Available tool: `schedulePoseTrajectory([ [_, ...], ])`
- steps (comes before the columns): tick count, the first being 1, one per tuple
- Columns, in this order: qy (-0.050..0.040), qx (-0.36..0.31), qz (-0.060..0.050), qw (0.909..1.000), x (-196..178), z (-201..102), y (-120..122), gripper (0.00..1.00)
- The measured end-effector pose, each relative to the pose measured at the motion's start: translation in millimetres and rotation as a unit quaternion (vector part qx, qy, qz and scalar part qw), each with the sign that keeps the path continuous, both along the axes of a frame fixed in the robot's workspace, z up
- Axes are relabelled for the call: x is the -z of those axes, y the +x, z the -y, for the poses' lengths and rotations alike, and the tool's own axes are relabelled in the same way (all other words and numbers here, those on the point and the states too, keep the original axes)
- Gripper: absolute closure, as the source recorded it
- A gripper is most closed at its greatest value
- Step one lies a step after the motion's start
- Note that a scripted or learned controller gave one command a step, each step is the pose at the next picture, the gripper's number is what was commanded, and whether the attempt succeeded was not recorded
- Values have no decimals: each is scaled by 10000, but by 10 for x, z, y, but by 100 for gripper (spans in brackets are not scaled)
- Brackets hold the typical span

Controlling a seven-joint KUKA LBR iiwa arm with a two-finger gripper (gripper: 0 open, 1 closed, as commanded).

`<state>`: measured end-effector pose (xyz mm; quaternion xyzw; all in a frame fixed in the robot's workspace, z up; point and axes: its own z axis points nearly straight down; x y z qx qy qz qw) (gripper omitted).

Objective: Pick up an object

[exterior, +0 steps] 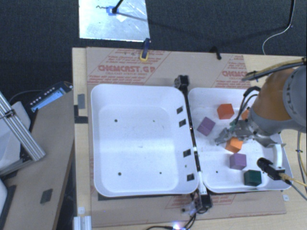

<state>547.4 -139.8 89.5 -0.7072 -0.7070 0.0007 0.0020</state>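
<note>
Camera view: an orange block [234, 145] lies in the right bin [211, 181], just under the gripper [225, 137], whose grip I cannot tell. Around it lie an orange cube [225, 111], two purple blocks [206, 126] [237, 161] and a green block [252, 178].

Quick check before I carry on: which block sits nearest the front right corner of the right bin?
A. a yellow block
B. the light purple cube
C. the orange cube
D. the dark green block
D. The dark green block sits in the front right corner of the right white bin, with the purple cube just behind it and the orange cube near the back.
</note>
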Motion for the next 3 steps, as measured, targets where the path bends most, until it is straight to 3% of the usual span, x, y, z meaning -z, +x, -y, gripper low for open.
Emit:
schedulePoseTrajectory([
  [1, -13, -8, 35, 10000, -108, 11, 39, 100],
  [2, -20, -45, 60, 10000, 12, -361, 690, 100],
  [3, -8, -47, 71, 10000, -1012, -830, 879, 100],
])
